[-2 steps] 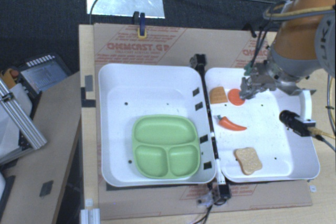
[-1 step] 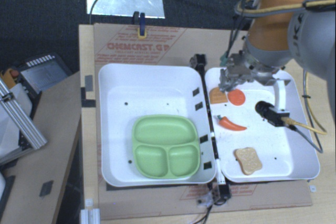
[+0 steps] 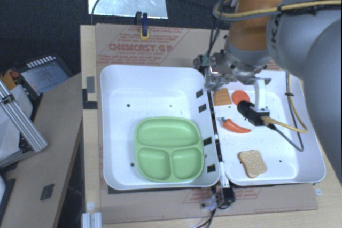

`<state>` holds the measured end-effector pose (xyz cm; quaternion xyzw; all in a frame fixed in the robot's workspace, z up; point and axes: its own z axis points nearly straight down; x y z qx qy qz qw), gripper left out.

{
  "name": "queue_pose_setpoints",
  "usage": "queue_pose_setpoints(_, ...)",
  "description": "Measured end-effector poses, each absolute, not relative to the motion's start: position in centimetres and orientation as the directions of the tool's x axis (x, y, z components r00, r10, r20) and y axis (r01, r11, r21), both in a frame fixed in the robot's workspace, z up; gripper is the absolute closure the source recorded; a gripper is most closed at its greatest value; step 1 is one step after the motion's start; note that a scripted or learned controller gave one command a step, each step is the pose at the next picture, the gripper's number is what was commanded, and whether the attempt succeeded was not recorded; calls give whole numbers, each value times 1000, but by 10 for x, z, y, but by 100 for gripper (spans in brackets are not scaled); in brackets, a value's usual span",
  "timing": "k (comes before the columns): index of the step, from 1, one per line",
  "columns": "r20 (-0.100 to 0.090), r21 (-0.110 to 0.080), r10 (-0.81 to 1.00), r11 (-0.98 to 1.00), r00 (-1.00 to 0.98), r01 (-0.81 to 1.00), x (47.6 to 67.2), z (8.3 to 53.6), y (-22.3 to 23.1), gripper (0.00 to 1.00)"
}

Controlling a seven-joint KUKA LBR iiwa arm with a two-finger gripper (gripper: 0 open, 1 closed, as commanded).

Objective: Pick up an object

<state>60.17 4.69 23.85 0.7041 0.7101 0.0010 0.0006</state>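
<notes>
From the camera view above the bench, the arm [image 3: 299,24] reaches in over the right bin [image 3: 299,168], and its gripper [image 3: 215,78] hangs at that bin's upper left corner, close to the divider between the bins. Whether the pincer is wide or narrow cannot be told here, since the wrist hides it.

The likely risk is a snag: the gripper sits very near the bin wall, and a descent here could catch the rim or push the toast-coloured square [image 3: 222,97] sideways instead of closing on it.

That square lies flat just beneath the gripper, beside a red-orange round piece [image 3: 241,96]. An orange pepper-like piece [image 3: 235,125] lies mid-bin, and a bread slice [image 3: 253,163] lies near the front. The left bin [image 3: 123,83] holds a green divided plate [image 3: 169,148].
</notes>
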Motion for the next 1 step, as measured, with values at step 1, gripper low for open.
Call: queue_pose_setpoints(1,2,3,1000,9,-9,1000,619,235,108,100)
